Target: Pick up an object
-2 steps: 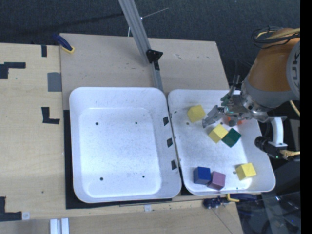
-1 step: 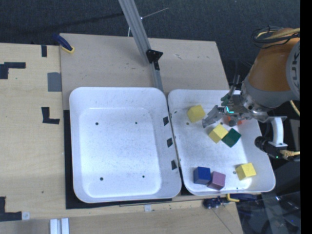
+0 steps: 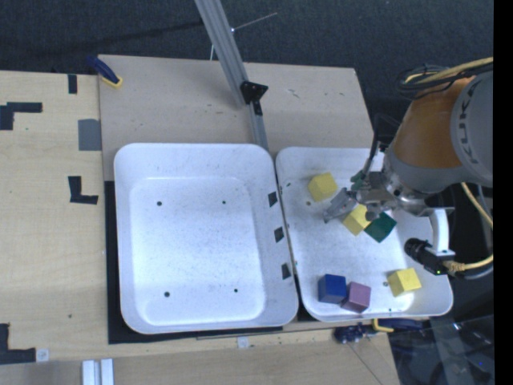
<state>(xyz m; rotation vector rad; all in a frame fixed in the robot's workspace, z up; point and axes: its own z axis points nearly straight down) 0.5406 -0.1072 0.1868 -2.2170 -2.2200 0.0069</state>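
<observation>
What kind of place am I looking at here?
Probably a robotics test bench or lab. A grey and orange robot arm reaches over two white bins, its pincer down among small coloured blocks, and tape marks dot the wooden bench.

Glossy white plastic bins (image 3: 200,155) on matt wooden bench (image 3: 48,239).

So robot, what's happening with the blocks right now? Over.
Gripper low in right bin, grip unclear. Yellow block and green block right beside it. Blue and purple blocks sit apart.
</observation>
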